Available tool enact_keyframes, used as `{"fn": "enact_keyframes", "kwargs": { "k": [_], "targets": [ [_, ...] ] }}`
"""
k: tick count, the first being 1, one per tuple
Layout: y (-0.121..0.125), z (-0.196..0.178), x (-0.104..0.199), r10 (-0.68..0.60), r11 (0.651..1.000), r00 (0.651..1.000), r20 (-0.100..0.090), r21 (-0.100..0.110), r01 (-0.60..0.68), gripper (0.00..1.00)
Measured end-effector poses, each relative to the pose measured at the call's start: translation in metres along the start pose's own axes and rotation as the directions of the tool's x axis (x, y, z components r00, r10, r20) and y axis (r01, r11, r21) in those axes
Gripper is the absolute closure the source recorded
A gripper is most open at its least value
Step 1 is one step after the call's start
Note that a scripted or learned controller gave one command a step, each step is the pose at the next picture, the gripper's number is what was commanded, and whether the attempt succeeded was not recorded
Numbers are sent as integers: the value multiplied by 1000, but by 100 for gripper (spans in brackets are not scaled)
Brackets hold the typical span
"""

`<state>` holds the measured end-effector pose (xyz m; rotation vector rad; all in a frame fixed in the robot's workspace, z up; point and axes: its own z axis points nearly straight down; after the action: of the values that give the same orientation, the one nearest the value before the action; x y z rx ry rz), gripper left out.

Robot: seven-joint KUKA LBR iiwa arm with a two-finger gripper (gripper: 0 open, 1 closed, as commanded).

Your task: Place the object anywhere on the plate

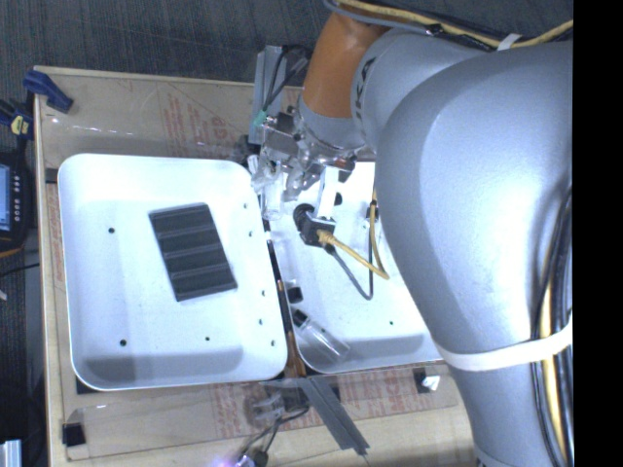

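Left of claw (275,185), plate (193,251).

Dark ridged plate (193,251) (slightly tilted) in left bin (88,358)

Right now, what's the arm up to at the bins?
The KUKA arm reaches in over the right bin, with its gripper near that bin's top-left corner, by the divide between the bins. A dark ribbed rectangular plate lies flat in the left bin, untouched. No object is visible between the fingers.
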<state>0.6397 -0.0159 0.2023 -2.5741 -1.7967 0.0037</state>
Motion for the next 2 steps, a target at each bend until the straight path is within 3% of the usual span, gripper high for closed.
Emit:
{"fn": "enact_keyframes", "kwargs": {
  "k": [1, 2],
  "targets": [
    [-25, 12, 114, -74, 997, 997, 0, 1, 74, 100],
    [-39, 61, 150, -649, 761, 761, 1, 3, 649, 100]
  ]
}}
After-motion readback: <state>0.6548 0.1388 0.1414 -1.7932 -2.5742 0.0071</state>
